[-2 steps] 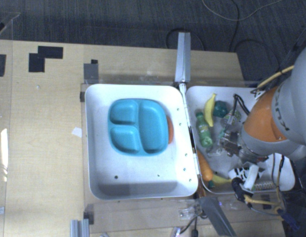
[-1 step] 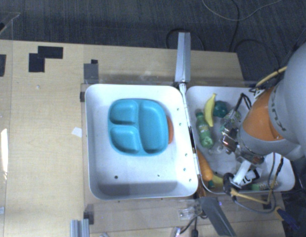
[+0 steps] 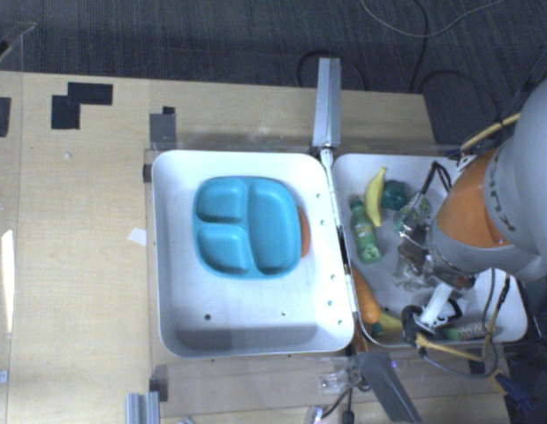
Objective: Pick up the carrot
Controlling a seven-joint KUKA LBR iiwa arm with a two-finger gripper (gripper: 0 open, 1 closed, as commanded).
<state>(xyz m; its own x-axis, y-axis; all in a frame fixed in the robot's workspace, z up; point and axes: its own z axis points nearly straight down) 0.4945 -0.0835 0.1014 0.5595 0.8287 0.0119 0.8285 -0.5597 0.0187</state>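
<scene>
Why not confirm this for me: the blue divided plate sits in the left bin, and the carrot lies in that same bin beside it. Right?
Not quite. The blue divided plate does sit in the left bin, but the carrot lies in the right bin, against its left wall near the front corner. The camera view shows this.

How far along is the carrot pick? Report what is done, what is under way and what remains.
Done: nothing visible yet; the orange tapered carrot lies in the right white bin, against its left wall near the front corner. Under way: the tool hangs over that bin, right of the carrot and apart from it. Left: reach the carrot, grip it, lift it.
</scene>
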